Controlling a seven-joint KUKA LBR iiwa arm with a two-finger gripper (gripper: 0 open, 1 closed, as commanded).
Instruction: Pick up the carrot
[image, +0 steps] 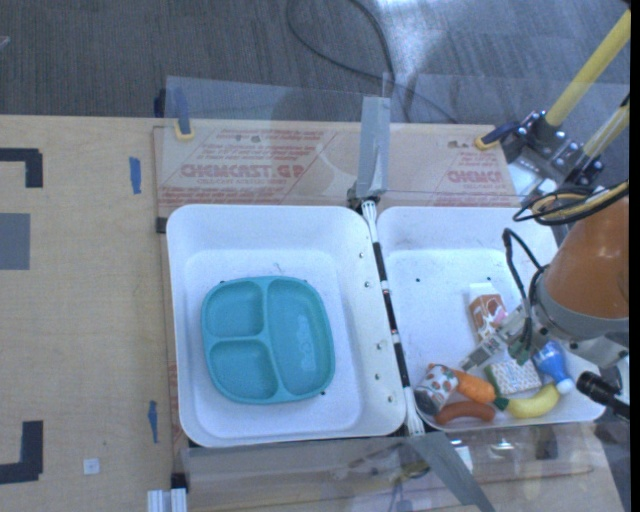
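Carrot in right bin, among toy food.

Grey carpet floor, pale wooden bench, black cable

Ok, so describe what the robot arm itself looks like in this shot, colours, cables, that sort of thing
The arm comes in from the right as a rounded body with a broad orange band above a grey wrist section. Black cables loop along its left side. Below sits a small metallic gripper with dark parts; its detail is too small to tell.
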